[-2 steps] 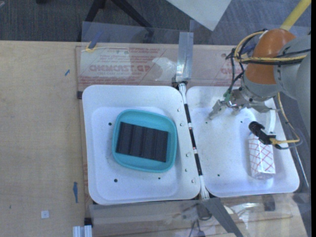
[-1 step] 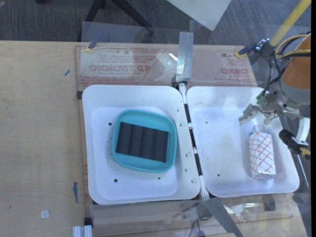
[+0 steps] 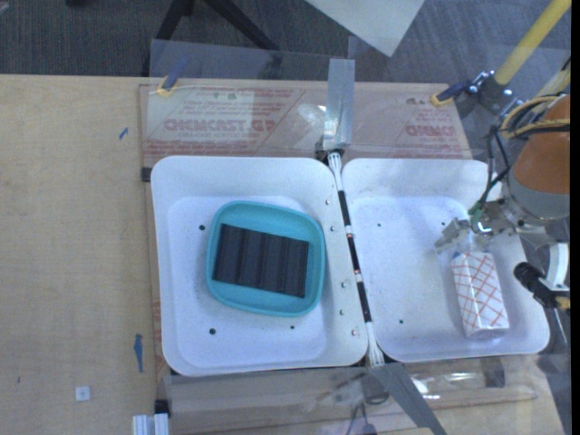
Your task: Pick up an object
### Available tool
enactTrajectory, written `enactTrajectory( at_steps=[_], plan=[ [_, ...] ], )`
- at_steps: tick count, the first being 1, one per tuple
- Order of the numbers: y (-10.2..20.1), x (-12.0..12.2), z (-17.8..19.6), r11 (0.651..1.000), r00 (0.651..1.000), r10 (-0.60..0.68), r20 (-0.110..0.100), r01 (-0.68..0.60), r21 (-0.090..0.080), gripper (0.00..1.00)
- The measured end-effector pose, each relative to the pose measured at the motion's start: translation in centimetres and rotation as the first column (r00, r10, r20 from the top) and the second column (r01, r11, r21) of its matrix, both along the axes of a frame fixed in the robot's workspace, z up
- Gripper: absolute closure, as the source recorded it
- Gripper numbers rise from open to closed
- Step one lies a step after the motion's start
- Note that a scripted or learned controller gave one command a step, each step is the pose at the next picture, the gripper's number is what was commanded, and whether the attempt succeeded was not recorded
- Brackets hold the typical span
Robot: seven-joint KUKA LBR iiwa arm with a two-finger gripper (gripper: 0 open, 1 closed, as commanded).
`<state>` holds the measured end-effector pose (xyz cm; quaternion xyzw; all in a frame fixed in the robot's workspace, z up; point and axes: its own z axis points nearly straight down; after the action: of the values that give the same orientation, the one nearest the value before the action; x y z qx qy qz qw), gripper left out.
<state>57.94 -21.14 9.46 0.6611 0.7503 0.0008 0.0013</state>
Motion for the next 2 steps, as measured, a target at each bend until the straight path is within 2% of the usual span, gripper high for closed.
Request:
enactTrajectory(
  at_steps=[1,2],
  plan=[
    [-0.5,-4.1,-0.3,1.000,0.999,0.027,0.023,-0.027,0.002,0.00],
    [-0.6,-6.1,0.8,0.992,0.991,0.122,0.063,-0.121,-0.021,0.00]
  ],
)
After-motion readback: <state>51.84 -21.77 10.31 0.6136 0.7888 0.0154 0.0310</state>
